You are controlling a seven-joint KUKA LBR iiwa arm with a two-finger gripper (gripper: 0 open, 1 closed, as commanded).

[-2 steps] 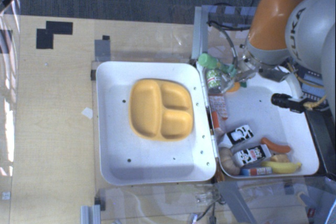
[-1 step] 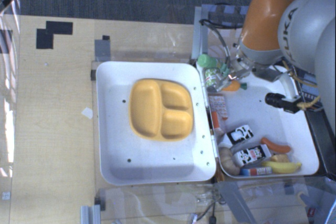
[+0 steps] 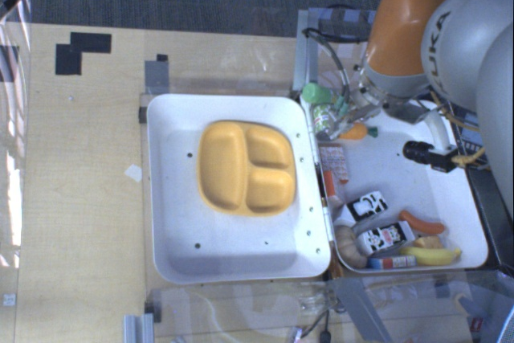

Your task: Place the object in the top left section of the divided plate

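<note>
The yellow divided plate (image 3: 245,167) lies in the left white bin (image 3: 173,253); it has one long section on its left and two smaller ones on its right, all bare. My gripper (image 3: 350,112) hangs low over the far left corner of the right bin (image 3: 462,197), under the orange wrist band. It is right beside a green-topped clear item (image 3: 320,102) and a small orange piece (image 3: 354,132). From this angle the wrist and cables cover the gripper's tip. I see nothing lifted clear of the bin.
The right bin also holds a red-and-white packet (image 3: 335,163), two black-and-white cartons (image 3: 368,206), an orange sausage shape (image 3: 422,223), a banana (image 3: 434,255) and a beige round thing (image 3: 345,240). A metal bracket (image 3: 157,75) stands behind the left bin.
</note>
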